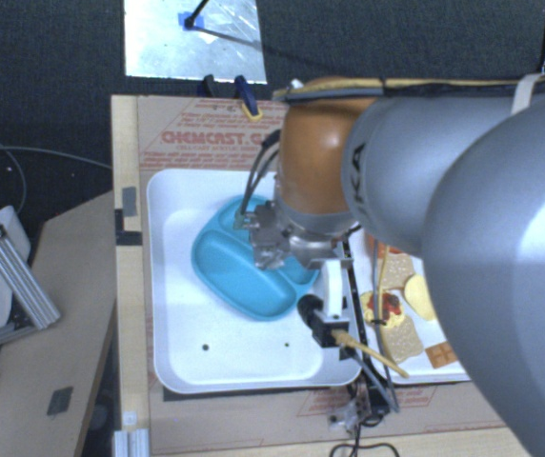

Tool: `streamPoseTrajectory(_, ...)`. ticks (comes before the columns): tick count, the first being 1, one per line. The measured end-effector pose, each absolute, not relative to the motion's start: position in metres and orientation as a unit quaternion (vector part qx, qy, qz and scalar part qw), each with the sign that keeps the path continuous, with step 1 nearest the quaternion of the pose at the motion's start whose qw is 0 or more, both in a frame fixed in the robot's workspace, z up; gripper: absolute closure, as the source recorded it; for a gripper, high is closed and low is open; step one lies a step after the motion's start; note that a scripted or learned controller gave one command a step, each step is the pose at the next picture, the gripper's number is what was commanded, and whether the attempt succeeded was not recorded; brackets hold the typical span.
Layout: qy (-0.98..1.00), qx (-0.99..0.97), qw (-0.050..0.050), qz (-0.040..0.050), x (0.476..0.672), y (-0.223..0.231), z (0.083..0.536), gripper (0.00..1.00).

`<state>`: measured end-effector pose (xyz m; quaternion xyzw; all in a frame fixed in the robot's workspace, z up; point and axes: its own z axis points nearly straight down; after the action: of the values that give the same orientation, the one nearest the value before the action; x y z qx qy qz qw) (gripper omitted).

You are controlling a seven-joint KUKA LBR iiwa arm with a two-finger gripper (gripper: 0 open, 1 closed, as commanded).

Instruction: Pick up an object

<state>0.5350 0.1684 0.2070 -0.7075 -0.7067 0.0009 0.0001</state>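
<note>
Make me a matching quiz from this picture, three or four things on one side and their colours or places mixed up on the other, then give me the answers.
Things:
1. dish
2. wrist band
3. crackers
4. foil sheet

Descriptions:
A. silver, lying beyond the bins at the top of the view
B. blue, in the left bin
C. tan, in the right bin
D. orange, on the arm

Pairs: 1-B, 2-D, 3-C, 4-A
</note>
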Motion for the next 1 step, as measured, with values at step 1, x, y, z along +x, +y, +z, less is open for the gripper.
streamPoseTrajectory(1, -0.708, -0.706, 0.0, -0.0009, 0.4959, 0.1691, 0.2708, 1.0)
